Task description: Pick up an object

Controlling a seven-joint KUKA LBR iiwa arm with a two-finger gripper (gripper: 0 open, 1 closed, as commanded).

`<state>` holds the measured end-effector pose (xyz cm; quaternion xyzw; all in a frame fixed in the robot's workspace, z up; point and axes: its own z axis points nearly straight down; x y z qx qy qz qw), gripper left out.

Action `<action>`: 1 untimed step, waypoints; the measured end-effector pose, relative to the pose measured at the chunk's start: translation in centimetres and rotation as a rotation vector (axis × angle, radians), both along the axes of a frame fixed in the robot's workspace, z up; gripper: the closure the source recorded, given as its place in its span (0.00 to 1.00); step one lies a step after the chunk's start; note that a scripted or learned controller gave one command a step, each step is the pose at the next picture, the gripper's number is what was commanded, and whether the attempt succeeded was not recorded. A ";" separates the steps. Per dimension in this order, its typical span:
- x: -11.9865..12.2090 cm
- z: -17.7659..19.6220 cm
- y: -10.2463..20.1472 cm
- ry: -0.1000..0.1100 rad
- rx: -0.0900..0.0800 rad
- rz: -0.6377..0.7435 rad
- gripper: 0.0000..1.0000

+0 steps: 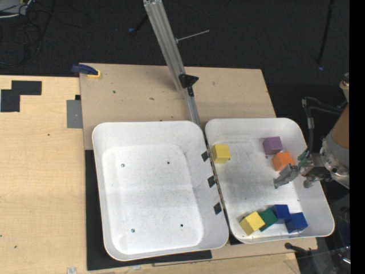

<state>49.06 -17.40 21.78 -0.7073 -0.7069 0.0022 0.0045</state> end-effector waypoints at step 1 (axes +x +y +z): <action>0.3 -4.8 0.9 -0.001 0.000 -0.003 0.00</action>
